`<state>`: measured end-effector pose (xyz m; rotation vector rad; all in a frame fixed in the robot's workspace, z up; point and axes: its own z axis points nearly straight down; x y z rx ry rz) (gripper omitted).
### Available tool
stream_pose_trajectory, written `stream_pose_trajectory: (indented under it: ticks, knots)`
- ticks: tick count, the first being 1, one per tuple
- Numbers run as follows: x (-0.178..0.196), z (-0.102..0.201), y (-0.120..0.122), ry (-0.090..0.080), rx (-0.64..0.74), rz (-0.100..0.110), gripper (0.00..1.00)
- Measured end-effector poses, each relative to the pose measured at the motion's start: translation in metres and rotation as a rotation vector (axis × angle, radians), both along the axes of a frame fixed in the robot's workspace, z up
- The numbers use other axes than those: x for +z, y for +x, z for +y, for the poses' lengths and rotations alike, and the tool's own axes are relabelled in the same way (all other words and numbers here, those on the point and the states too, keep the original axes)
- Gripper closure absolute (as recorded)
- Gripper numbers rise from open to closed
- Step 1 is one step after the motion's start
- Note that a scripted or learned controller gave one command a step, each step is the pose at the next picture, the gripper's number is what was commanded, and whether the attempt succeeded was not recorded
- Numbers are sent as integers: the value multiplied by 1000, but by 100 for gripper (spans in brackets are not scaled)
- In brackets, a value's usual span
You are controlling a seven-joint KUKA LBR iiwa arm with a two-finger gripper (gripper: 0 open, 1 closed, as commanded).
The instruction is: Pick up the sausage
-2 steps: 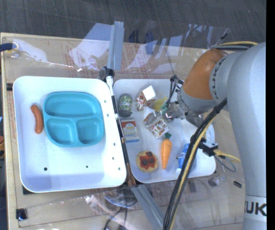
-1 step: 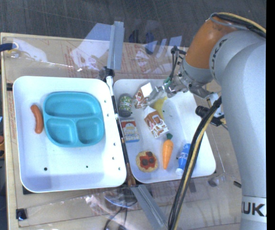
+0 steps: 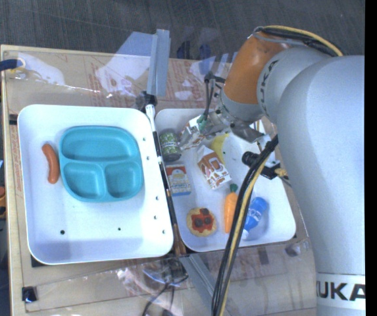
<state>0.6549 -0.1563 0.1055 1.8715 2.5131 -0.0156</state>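
A wooden bench (image 3: pixel 56 78) sits on dark grey carpet and holds two white bins side by side. The claw (image 3: pixel 196 131) hangs over the top of the right bin (image 3: pixel 281 226), near the middle of the frame. I cannot tell how its grip stands. Just left of it is a small green can (image 3: pixel 170 145). Below it lie a snack packet (image 3: pixel 214 170), a little box (image 3: pixel 178 179), a carrot (image 3: pixel 230 210) and a tiny pizza (image 3: pixel 202 221). The sausage (image 3: pixel 51 162) lies far off in the left bin (image 3: pixel 96 239), touching the left side of the blue tray (image 3: pixel 101 162).
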Motion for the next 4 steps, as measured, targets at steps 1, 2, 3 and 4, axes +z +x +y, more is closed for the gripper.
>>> stream_pose_trajectory:
  ticks: [1,2,3,4]
  knots:
    - [38,-55,-61,13,70,3,0]
    - [-11,-56,-22,9,122,-2,0]
    - [-1,-56,-22,10,125,-2,100]
    - [-1,-56,-22,10,125,-2,0]
